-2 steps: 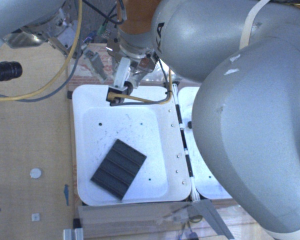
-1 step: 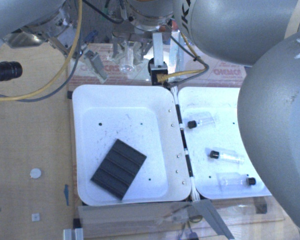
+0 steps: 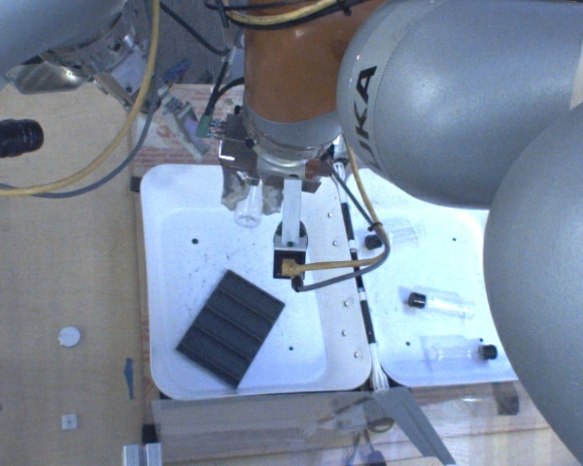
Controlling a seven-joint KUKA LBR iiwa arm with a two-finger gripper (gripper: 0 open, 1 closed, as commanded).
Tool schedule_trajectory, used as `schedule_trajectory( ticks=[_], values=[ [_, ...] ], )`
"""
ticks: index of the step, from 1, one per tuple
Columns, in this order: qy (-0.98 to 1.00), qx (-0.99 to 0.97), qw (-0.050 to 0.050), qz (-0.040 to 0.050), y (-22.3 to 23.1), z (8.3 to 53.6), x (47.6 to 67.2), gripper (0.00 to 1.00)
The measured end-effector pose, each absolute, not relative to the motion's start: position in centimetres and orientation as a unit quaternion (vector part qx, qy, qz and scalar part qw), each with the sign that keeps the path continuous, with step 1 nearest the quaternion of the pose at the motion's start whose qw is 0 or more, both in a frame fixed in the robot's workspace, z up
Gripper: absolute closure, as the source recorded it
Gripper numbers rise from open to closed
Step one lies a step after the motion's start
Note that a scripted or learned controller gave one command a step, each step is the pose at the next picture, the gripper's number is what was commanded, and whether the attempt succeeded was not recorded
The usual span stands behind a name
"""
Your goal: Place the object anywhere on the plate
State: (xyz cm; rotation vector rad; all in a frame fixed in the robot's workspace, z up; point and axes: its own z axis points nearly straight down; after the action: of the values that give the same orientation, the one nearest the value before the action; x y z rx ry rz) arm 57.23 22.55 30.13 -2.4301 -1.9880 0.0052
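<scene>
A black ridged plate (image 3: 231, 326) lies tilted in the front part of the left bin (image 3: 170, 260). My gripper (image 3: 249, 200) hangs over the back of that bin, up and slightly right of the plate. A small clear vial (image 3: 248, 212) shows between its fingers, held above the bin floor. A white bar with a black block and a yellow-ended cable (image 3: 290, 260) hangs from the wrist just right of the vial.
The right bin (image 3: 408, 367) holds two clear vials with black caps (image 3: 437, 302) (image 3: 457, 350) and a fainter clear one (image 3: 400, 231) further back. A black cable runs along the ridge between the bins. The grey arm covers the upper right.
</scene>
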Motion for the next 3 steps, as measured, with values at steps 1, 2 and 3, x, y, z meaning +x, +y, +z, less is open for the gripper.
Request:
schedule_trajectory(
  ticks=[1, 2, 3],
  values=[
    [-0.479, -0.878, 0.0, 0.0001, 22.5, 36.3, 62.0, 1.0],
    [-0.38, -0.925, 0.0, -0.0017, 22.5, 32.6, 66.7, 1.0],
    [-0.231, -0.973, 0.001, 0.0098, 21.9, 30.4, 65.9, 1.0]
  ],
)
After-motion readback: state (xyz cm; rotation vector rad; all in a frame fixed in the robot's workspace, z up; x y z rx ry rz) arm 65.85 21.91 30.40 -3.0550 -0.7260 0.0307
